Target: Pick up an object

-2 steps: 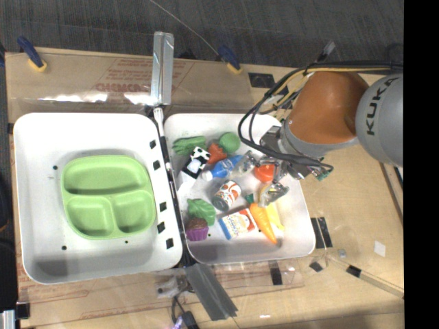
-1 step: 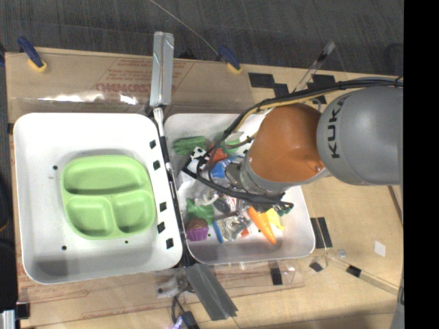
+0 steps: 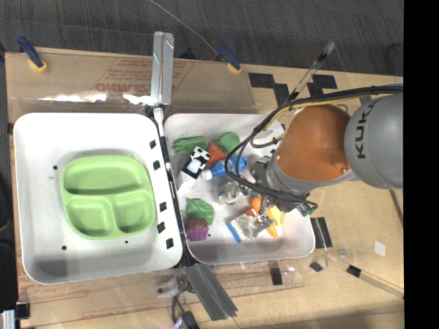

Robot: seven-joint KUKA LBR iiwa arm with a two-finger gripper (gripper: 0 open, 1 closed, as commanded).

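Observation:
The right bin (image 3: 295,247) holds a jumble of small toys: a green piece (image 3: 188,144), a black-and-white one (image 3: 198,161), an orange one (image 3: 217,153), a blue one (image 3: 236,166), a green lump (image 3: 199,208) and a purple item (image 3: 197,229). My arm's orange band and wrist hang over the bin's right half. The gripper (image 3: 259,210) reaches down among a yellow, orange and blue cluster (image 3: 255,225) near the bin's front. The wrist covers the fingers, so any hold on a toy is hidden.
The left bin (image 3: 41,238) carries a green divided tray (image 3: 106,196). A metal divider post (image 3: 162,67) stands between the bins at the back. Cables loop from the wrist over the right bin's back half. Blue clamps sit on the cardboard's far edge.

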